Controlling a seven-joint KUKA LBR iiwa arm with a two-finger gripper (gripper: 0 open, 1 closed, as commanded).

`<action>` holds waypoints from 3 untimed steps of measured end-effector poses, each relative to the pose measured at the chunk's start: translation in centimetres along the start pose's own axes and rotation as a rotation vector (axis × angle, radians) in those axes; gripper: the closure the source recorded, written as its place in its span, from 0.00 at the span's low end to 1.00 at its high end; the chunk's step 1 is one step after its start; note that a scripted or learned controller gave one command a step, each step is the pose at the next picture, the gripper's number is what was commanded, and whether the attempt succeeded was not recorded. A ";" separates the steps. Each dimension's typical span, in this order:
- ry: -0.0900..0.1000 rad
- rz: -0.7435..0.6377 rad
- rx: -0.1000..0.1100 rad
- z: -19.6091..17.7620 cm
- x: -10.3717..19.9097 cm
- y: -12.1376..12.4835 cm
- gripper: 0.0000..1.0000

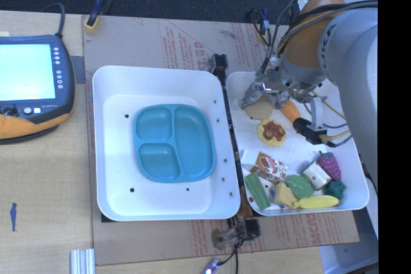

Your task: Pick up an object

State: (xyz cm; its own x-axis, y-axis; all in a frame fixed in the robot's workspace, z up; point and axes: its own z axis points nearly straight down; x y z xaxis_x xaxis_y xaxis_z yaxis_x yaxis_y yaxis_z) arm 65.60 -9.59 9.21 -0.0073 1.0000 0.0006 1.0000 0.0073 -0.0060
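My gripper hangs low at the far end of the right bin, its two grey fingers spread apart and nothing between them. A tan flat piece lies just below the fingertips. An orange carrot sits right beside the gripper, with a round yellow and red toy a little nearer. At the bin's near end lie a printed packet, a green pickle, a green leaf, a yellow banana, purple grapes and a small white can.
The left bin holds a blue divided plate. A control pendant with a lit screen rests on the bench at far left. The arm's grey body and cables cover the right bin's far right corner.
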 end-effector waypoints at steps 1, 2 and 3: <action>0.000 0.004 -0.002 0.0 -0.5 0.0 0.00; 0.001 0.001 0.001 0.0 0.3 0.0 0.00; 0.002 0.000 0.003 -1.0 0.2 0.0 1.00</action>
State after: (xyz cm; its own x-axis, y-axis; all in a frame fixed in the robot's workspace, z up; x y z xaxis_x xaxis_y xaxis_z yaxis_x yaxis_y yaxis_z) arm 65.60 -9.42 10.26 -0.0075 1.0000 0.0022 0.9999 0.0075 -0.0089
